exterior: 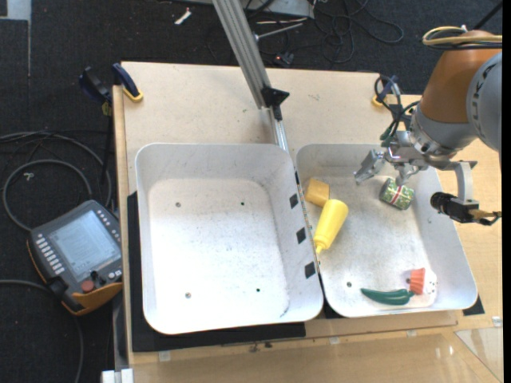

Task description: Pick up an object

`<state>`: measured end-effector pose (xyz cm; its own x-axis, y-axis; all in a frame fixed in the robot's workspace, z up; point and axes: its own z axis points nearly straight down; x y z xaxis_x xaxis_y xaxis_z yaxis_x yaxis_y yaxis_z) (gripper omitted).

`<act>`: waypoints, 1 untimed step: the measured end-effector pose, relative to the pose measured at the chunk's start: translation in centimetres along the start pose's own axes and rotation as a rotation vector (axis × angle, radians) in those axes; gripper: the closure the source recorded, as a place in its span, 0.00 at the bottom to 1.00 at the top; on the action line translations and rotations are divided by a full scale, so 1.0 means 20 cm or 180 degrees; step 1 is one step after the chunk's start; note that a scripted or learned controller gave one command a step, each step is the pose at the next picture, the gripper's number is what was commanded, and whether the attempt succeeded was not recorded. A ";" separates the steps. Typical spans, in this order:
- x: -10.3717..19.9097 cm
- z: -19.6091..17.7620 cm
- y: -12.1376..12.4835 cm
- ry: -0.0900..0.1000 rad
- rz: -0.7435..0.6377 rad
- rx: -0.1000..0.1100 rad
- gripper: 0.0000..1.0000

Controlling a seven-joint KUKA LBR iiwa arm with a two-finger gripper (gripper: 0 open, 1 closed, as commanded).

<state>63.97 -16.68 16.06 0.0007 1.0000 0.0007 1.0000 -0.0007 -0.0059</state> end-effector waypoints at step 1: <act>-0.01 0.15 0.07 -0.0025 -0.0006 -0.0079 0.00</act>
<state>65.32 -16.95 12.97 -0.0013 1.0000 -0.0071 0.9998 0.0014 0.0191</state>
